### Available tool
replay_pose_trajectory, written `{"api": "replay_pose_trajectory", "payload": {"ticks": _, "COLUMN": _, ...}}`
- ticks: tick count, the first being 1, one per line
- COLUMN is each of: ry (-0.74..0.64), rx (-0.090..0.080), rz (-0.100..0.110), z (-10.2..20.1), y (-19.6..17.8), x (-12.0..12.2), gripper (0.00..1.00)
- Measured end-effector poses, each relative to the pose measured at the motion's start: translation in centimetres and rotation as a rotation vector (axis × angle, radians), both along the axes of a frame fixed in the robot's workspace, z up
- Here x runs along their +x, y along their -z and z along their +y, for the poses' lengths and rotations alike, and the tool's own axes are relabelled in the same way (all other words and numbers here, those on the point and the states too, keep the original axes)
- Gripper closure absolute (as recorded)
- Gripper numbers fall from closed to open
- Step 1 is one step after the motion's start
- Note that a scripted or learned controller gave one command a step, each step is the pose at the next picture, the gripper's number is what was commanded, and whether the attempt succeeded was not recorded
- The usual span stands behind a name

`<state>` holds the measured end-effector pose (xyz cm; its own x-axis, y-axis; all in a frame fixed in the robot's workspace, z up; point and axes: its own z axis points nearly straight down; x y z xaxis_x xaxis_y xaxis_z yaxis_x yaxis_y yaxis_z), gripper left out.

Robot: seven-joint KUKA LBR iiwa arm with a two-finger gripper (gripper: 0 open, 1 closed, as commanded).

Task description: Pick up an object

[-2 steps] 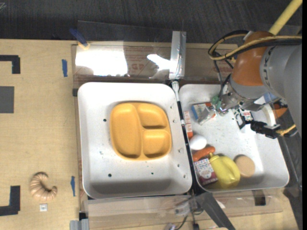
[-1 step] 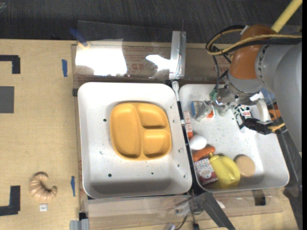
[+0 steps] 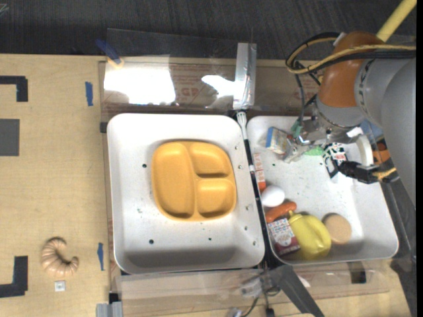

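Although whether the fingers (image 3: 305,136) are open or closed cannot be told, they hover at the right bin's (image 3: 370,207) far edge over crumpled wrappers (image 3: 285,144), so a grasp could slip off thin foil there.

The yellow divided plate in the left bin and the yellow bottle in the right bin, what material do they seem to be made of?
Yellow divided plate: probably molded plastic; uniform color, rounded compartment edges, soft semi-matte sheen.
Yellow bottle: likely plastic too; opaque, smooth, slightly glossy, rounded body. The view is too coarse to be certain of either.
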<state>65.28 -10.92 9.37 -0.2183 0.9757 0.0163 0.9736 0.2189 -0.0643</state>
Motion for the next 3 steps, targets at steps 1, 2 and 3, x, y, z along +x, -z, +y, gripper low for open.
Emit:
{"api": "replay_pose_trajectory", "payload": {"ticks": 1, "ry": -0.308, "rx": 0.005, "rz": -0.073, "z": -1.8, "y": 0.5, "x": -11.4, "gripper": 1.00}}
{"api": "replay_pose_trajectory", "payload": {"ticks": 2, "ry": -0.309, "rx": 0.006, "rz": -0.075, "z": -1.7, "y": 0.6, "x": -11.3, "gripper": 0.00}}
{"api": "replay_pose_trajectory", "payload": {"ticks": 3, "ry": 0.077, "rx": -0.006, "rz": -0.075, "z": -0.3, "y": 0.6, "x": -10.1, "gripper": 0.00}}
